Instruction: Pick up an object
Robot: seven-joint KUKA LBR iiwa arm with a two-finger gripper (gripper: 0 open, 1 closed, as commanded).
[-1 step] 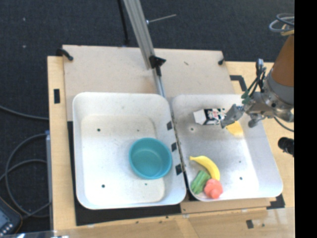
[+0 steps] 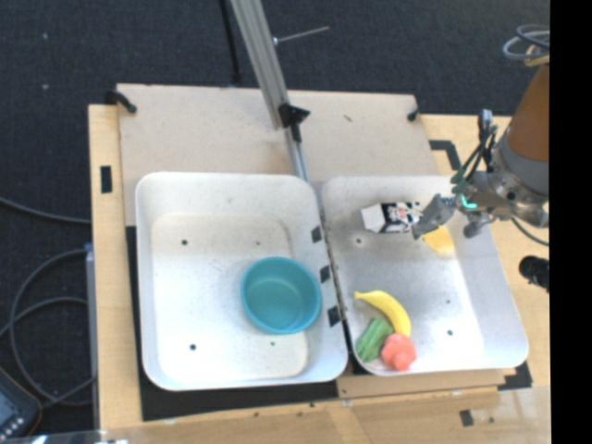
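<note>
two white bins sit side by side on the bench. the left bin holds a blue bowl near its right wall. the right bin holds everything else: a small white carton with dark print near the far edge, a yellow block just beside it, and down at the near left corner a banana, a green vegetable and a red fruit bunched close, the three touching or nearly so.

the arm comes in from the right, and the gripper hangs over the far part of the right bin, right by the carton's right end and above the yellow block. whether it is released or clenched cannot be told from this slant, and nothing is plainly seen caught in it.

as a judgement, the step in hand is the approach or the grasp itself, aimed at the carton or the yellow block; which of the two is not clear. nothing looks lifted yet, since both seem to lie on the bin floor.

the next move likely calls for settling squarely over one of them, not the seam between them, closing firmly, then rising straight. the main risk is nudging the carton aside or pinching only an edge.
</note>
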